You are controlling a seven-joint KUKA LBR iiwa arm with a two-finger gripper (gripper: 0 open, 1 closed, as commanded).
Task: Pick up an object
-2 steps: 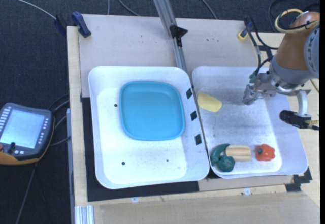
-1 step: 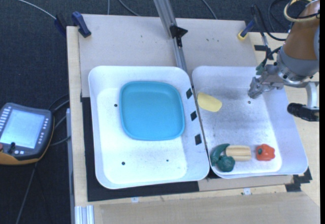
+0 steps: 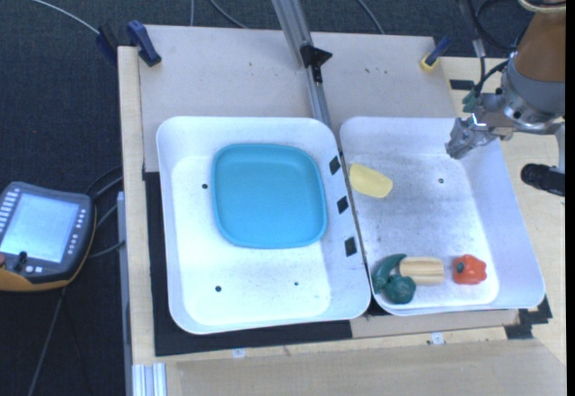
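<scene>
Two white bins side by side on the bench. Left bin holds a blue square plate, flat, roughly centred, slightly toward 12 o'clock. Right bin holds four small things. Yellow piece lies at about 10 o'clock of that bin, just beside the divider between the bins. Along the 6 o'clock edge, a row: green toy at about 7 o'clock, tan block touching it on its 3 o'clock side, red pepper-like toy just beside the block, toward 5 o'clock.

Gripper sits at about 1 o'clock of the right bin, near its far rim, well apart from all four objects. Nothing is visible between its fingers; cannot tell whether they are wide or narrow, too small and blurred. The arm enters from 3 o'clock with the orange band above the wrist.

Outside the bins: a metal rail runs from 12 o'clock down to the gap between the bins, a teach pendant lies on the floor at 9 o'clock, and a blue clamp sits on the bench's 11 o'clock corner.
</scene>
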